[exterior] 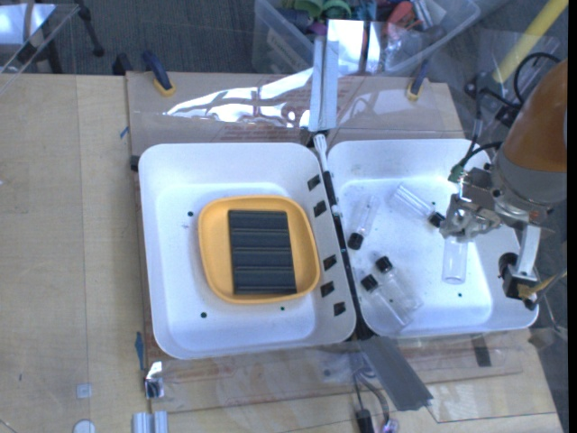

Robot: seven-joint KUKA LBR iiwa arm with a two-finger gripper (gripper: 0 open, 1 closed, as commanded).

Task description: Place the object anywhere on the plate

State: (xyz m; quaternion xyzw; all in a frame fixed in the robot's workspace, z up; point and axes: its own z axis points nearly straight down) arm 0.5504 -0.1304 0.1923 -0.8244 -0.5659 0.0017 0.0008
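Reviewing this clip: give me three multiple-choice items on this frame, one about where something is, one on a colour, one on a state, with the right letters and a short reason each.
1. Where is the plate?
A. In the left bin
B. In the right bin
C. On the wooden bench outside the bins

2. What colour is the plate?
A. Blue
B. Yellow
C. Red

3. What lies on the plate?
A. A clear vial
B. A dark ridged block
C. A green ball

Answers:
1 A, the plate sits inside the left bin.
2 B, its rim is yellow around a dark ridged block.
3 B, the clear vials lie in the right bin, where the gripper hangs with one vial below it.
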